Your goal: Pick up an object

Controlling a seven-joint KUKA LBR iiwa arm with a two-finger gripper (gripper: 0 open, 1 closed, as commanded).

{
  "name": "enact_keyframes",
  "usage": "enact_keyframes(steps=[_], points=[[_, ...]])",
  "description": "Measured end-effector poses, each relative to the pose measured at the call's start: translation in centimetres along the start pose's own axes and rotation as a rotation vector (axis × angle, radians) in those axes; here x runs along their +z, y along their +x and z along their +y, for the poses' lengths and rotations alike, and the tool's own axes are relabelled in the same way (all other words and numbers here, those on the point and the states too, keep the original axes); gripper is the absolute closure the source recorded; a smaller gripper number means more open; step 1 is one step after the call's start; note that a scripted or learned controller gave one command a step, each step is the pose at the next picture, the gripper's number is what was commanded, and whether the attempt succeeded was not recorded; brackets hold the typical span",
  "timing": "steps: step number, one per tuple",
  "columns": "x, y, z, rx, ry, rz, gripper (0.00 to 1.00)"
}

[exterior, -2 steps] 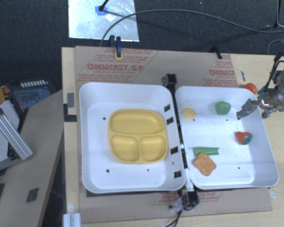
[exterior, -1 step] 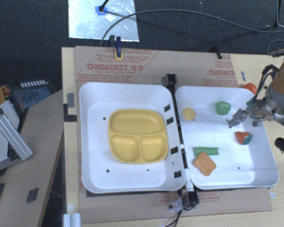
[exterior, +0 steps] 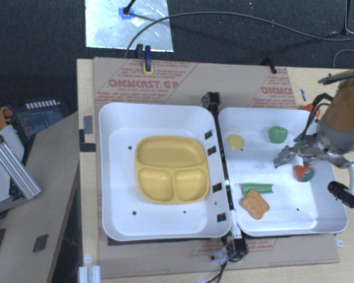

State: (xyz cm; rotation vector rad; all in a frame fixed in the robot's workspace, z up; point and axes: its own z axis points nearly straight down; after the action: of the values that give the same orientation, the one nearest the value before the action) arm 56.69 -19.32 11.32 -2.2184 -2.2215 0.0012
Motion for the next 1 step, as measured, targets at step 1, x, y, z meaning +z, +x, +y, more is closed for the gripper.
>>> enact_keyframes(steps=[1], points=[[-1.4,-0.14,0.2,0.001,-0.007,-0.003,1.0]])
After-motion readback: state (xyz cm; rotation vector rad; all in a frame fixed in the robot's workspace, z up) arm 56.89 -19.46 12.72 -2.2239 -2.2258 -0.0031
